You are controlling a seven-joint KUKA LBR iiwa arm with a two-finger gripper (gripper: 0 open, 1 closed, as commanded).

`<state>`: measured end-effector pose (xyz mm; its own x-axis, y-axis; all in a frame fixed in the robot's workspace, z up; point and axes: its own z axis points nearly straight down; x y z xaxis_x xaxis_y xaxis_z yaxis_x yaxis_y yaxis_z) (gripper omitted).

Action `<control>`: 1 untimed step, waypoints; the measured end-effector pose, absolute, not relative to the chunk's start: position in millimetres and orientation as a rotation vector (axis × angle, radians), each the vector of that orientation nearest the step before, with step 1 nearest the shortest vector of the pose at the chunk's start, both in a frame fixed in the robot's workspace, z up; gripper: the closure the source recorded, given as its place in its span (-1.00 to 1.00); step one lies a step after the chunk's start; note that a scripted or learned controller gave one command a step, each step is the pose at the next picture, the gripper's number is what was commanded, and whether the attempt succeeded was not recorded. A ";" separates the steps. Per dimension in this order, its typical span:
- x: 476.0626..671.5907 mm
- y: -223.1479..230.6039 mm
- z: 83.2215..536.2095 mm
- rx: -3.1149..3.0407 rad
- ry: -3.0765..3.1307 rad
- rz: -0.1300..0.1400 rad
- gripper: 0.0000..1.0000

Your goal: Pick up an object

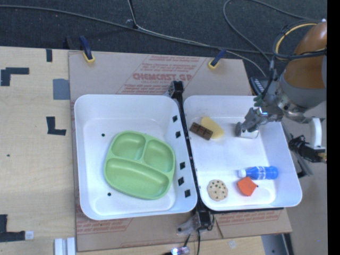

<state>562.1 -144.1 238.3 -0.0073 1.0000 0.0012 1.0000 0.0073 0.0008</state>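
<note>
The tool (247, 127) is seen low in the upper right part of the right bin (281, 158), at the end of the grey arm (300, 84) reaching in from the right edge; whether it is parted or closed cannot be told, and nothing is seen gripped by it. To its left, a brown chocolate bar (201, 131) and a pale yellow block (212, 127) are lying touching each other. Toward the lower right, a blue-and-white bottle (258, 172), an orange block (246, 186) and a cookie (217, 189) are found. A green divided plate (140, 164) is held in the left bin (85, 116).
</note>
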 end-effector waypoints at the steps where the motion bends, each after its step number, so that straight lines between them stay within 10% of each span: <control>1: 569.3 -90.1 228.2 -2.214 -2.227 0.001 1.00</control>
<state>569.3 -90.1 228.2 -0.0059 1.0000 0.0002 1.0000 0.0059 -0.0011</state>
